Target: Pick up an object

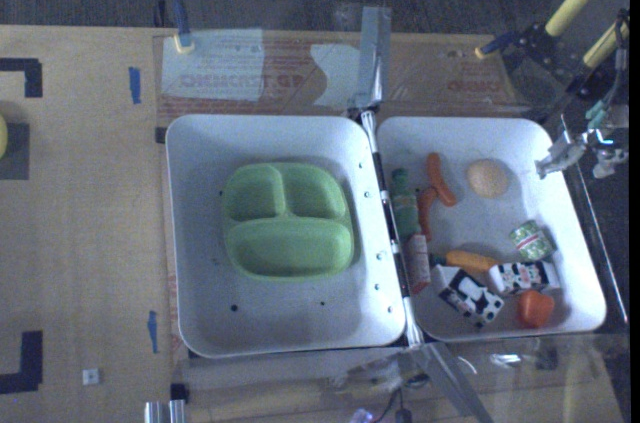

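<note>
In the right bin (577,211), orange carrot (471,261) lengthwise left-right; end effector (570,151) state unclear.

Left bin (190,241) carries a green divided plate (288,219), sitting square in the middle. Right bin (585,286) is busy: a tan round bun (488,178), an orange sausage (440,179), a carrot (470,261) and two black-and-white cartons (472,296). The gripper (577,148) hovers over that bin's right rim.

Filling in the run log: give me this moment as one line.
gripper: over right bin top-right edge | holding: nothing seen | toys: in right bin | green tray: left bin
</note>
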Controlling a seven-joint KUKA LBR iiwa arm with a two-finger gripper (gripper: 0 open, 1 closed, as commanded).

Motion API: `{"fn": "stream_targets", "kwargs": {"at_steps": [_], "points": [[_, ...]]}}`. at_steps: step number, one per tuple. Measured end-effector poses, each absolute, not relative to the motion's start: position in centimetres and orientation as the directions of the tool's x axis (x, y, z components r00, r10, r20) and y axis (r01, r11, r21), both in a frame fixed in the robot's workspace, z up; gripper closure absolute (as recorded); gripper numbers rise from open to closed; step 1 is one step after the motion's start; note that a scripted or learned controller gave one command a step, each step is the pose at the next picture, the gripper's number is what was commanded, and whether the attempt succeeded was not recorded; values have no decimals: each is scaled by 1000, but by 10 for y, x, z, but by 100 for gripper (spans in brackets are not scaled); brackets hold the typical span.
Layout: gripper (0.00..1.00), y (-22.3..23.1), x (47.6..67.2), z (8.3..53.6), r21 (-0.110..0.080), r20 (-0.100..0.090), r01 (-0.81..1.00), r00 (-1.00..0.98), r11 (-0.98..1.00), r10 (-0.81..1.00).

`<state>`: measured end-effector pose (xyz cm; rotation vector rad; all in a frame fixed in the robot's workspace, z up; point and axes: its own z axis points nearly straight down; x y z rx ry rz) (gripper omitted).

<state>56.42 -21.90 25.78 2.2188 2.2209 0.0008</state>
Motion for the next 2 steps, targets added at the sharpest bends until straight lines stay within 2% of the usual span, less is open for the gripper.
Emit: {"fn": "stream_targets", "kwargs": {"at_steps": [1, 2], "points": [[0, -216, 546, 101, -4, 11, 995, -103, 103, 995], [0, -210, 508, 88, 9, 4, 990, -142, 142, 990]]}}
